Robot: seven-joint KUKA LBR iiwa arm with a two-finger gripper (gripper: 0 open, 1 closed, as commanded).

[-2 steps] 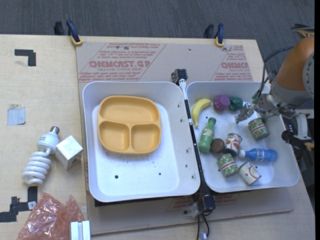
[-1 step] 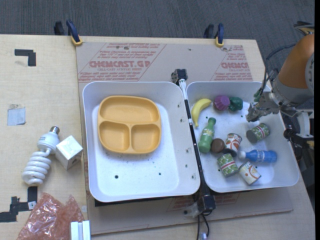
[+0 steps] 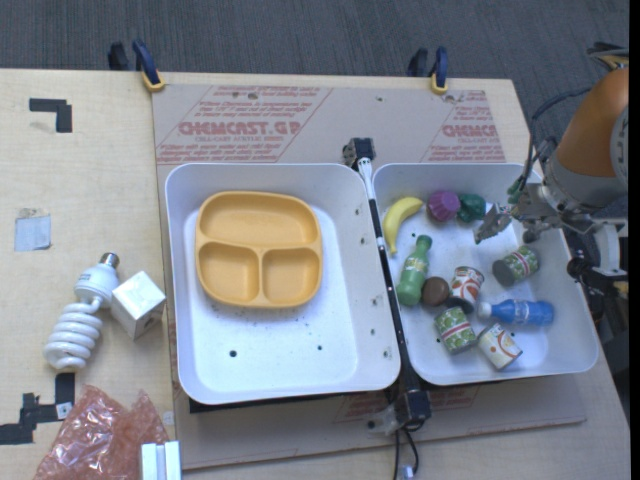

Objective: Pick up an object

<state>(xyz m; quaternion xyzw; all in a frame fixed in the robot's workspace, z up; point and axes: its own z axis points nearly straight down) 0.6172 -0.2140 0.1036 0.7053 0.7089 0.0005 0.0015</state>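
Right bin (image 3: 560, 353): banana (image 3: 400, 218) and green bottle (image 3: 413, 271) along its left wall; purple and green toys at the far edge; cans and blue bottle (image 3: 522, 313) toward the near right corner, loosely jumbled for picking. Left bin (image 3: 190, 298): yellow divided tray (image 3: 260, 247) only. Gripper (image 3: 497, 223) hovered by the right bin's far right corner, above the green toy (image 3: 472, 208), perhaps its target; whether its fingers were spread, I could not tell.

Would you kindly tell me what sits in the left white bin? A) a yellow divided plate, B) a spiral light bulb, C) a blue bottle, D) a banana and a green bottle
A: the yellow divided plate lies alone in the left bin, while the banana and bottles sit in the right bin and the light bulb lies on the bench.
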